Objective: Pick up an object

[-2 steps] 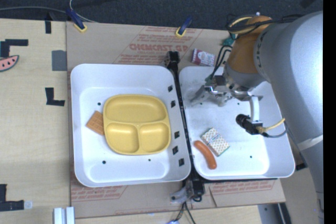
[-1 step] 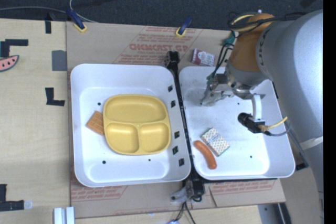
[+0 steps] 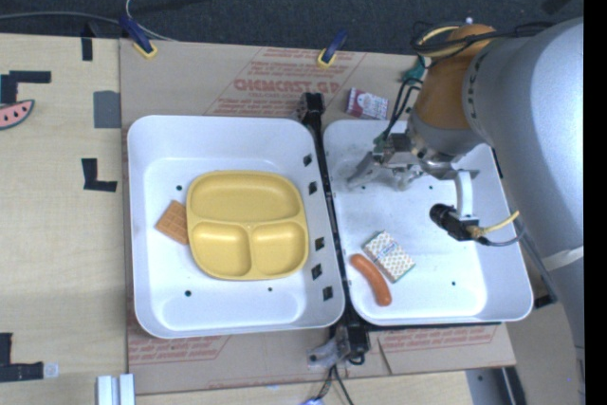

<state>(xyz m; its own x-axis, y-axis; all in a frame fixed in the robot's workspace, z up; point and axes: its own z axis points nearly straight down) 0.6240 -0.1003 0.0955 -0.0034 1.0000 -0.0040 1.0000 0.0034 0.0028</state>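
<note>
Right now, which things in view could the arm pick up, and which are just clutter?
Candidates:
yellow divided plate and brown cracker in the left bin
sausage and patterned packet in the right bin

Clutter:
small packet behind the bins
yellow clips

Both white bins, the left bin (image 3: 152, 204) and the right bin (image 3: 493, 285), look like smooth moulded plastic with a soft sheen. The yellow divided tray (image 3: 248, 223) appears to be smooth plastic too, faintly glossy along its ridges. The tan wafer (image 3: 174, 222) beside it has a rough, matt face. The orange sausage (image 3: 371, 279) looks slick and shiny, and the small chequered packet (image 3: 390, 256) seems printed paper or foil. Brown matt cardboard (image 3: 237, 81) with red print lies under the bins on a pale wood-grain counter (image 3: 47, 232). The arm (image 3: 545, 128) has a smooth grey painted shell, satin rather than glossy; the tool (image 3: 379, 164) looks like dull bare metal.
</note>
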